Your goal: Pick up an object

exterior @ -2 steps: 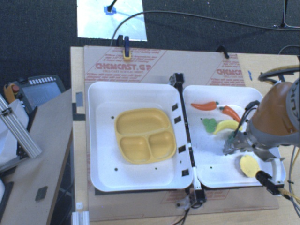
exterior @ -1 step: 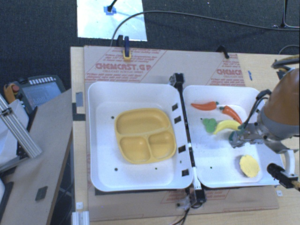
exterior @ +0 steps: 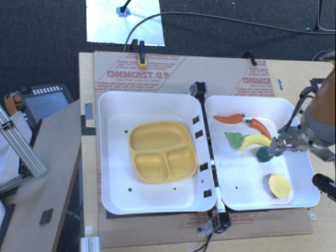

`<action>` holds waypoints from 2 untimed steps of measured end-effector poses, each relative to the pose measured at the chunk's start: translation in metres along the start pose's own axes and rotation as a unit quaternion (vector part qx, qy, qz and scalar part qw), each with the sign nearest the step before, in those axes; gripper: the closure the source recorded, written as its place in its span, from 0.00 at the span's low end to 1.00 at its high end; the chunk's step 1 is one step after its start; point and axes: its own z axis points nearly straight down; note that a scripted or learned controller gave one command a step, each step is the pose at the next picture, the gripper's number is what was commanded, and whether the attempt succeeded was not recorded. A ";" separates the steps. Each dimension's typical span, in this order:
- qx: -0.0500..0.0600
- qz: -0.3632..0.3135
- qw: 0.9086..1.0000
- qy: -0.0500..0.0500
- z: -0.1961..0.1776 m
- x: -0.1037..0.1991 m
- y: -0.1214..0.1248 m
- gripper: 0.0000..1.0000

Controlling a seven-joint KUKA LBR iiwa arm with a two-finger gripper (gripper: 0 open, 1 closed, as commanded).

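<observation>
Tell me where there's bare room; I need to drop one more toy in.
Right bin: bare floor left of the yellow round piece. Crowded around the banana, carrots and gripper. Left bin: a bare border surrounds the yellow tray.

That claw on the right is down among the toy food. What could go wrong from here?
The gripper is low over a dark green piece that lies against the banana, so it could nudge or pinch both. The second carrot and the light green piece lie close by and may get knocked. The green piece looks small and rounded, so it could slip out.
</observation>
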 end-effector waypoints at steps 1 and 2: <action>0.000 0.000 1.000 0.000 -0.052 0.000 0.003 1.00; 0.003 -0.002 1.000 0.002 -0.043 0.045 0.039 1.00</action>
